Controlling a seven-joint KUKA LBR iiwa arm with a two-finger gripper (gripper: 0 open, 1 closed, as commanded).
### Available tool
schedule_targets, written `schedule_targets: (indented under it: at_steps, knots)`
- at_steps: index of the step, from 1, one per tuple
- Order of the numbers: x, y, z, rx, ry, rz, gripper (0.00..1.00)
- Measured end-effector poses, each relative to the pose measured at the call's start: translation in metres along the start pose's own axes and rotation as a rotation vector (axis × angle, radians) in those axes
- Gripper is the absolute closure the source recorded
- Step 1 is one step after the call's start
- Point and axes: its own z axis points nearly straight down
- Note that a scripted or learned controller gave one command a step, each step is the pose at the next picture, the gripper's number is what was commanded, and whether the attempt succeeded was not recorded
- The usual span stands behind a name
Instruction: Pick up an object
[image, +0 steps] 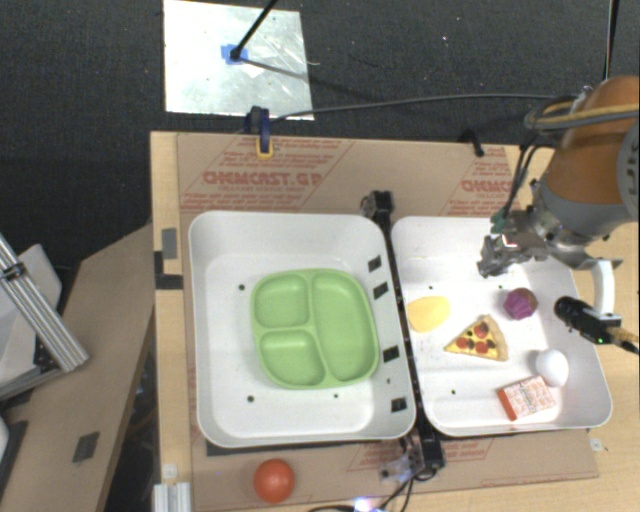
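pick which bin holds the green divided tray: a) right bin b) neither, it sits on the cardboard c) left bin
c, the green divided tray lies flat inside the left bin, while the right bin holds the pizza slice and other small items.

A dark carpeted floor (80, 110) fills the upper and left frame around a brown board (330, 165) printed with red lettering, with a shiny silver sheet (240, 70) at upper centre and an aluminium rail (40, 315) at the left edge.
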Motion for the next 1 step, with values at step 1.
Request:
schedule_targets:
  at_steps: [1]
  knots:
    - [0.0522,-0.0098,-0.011,0.003,0.002,-0.004,1.0]
